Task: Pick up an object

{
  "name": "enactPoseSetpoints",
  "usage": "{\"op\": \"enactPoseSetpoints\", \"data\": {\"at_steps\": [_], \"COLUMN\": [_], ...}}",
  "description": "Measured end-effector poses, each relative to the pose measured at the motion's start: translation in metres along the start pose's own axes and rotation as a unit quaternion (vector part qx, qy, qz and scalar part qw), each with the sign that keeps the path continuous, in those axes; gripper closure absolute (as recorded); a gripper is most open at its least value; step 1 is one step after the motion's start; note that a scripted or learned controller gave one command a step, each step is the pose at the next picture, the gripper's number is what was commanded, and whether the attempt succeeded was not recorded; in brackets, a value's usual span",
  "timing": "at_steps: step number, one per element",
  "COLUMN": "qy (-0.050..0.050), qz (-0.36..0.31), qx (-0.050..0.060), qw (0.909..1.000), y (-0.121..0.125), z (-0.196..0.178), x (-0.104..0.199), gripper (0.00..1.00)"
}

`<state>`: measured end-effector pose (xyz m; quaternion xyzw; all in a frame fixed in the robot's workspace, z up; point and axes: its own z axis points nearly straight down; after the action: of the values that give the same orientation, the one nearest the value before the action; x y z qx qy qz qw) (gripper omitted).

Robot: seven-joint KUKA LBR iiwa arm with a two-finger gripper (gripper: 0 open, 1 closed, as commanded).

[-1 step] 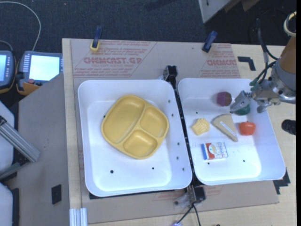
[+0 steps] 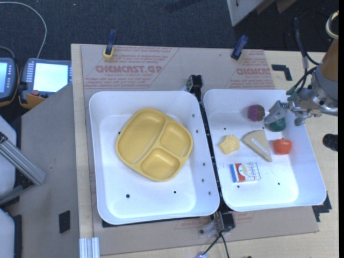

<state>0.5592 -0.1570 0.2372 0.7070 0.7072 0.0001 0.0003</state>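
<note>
The right bin [image 2: 301, 190] holds several small items. These are a purple ball [image 2: 256, 112], a dark green piece [image 2: 277, 125], a red tomato-like piece [image 2: 282, 146], a beige wedge [image 2: 258, 144], a small yellow piece [image 2: 229, 144] and a little red, white and blue box [image 2: 245, 172]. My gripper [image 2: 287, 113] hangs over the bin's upper right part, open, its fingers spread. The green piece lies just below its left finger [image 2: 275, 112]. Whether the finger touches it I cannot tell. Nothing sits between the fingers.
The left bin [image 2: 107, 198] holds a yellow divided plate [image 2: 155, 150]. A black hinge strip [image 2: 207, 144] runs between the bins. Clamps [image 2: 109, 43] [image 2: 239, 46] stand at the board's far edge. Screens [image 2: 48, 77] sit off to the left.
</note>
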Motion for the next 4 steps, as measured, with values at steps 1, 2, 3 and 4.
{"op": "enactPoseSetpoints", "data": {"at_steps": [1,2,3,4], "qy": [0.001,0.001,0.005,0.001], "qz": [0.001,0.001,-0.001,0.000], "qx": [0.003,0.003,0.002,0.000], "qw": [1.0000,1.0000,1.0000,1.0000], "y": [0.000,0.002,0.003,0.003], "z": [0.044,0.089,0.132,0.119], "x": [-0.004,-0.008,-0.010,-0.012], "gripper": [0.00,0.00,0.00,1.00]}}
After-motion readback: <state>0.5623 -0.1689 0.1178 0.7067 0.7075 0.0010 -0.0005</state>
